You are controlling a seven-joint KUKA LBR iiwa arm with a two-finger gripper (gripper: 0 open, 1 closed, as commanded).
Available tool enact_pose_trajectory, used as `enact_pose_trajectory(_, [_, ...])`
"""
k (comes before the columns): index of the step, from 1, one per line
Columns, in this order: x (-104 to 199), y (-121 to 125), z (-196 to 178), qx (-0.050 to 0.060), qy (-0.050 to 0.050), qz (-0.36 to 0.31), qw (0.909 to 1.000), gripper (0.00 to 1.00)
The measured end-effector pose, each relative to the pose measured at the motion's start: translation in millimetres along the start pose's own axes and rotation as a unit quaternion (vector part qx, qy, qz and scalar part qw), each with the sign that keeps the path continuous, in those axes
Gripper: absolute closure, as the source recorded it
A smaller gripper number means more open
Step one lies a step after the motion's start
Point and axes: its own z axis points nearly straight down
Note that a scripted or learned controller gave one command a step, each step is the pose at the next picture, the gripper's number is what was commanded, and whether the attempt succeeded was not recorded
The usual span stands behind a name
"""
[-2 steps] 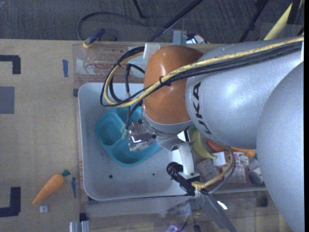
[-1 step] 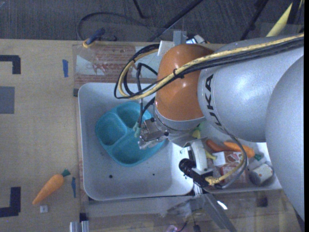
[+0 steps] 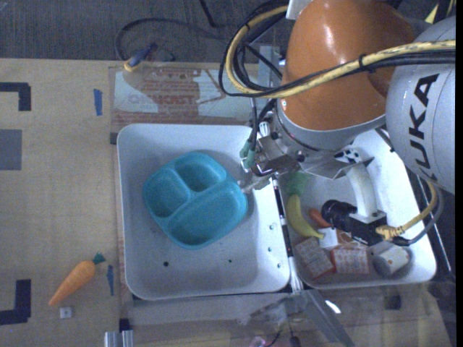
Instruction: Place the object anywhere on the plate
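gripper [image 3: 255, 181] at blue plate [image 3: 194, 199] rim – grip state can't tell | banana [image 3: 302, 218] in rt bin [image 3: 423, 266] – go slow, centre before release

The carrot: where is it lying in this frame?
The carrot lies on the wooden bench at the camera view's lower left, outside the left bin, well away from the blue plate.

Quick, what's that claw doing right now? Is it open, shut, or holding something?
Claw: cannot be told; it sits at the right edge of the blue plate, under the arm, too hidden to judge.
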Motion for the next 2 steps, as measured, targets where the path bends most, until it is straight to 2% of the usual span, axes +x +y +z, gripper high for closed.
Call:
enact_pose_trajectory(1, [29.4, 9.0, 112.9, 0.000, 0.001, -0.192, 0.9814, 1.00])
enact_pose_trajectory(2, [29.0, 9.1, 112.9, 0.000, 0.001, -0.191, 0.9815, 0.00])
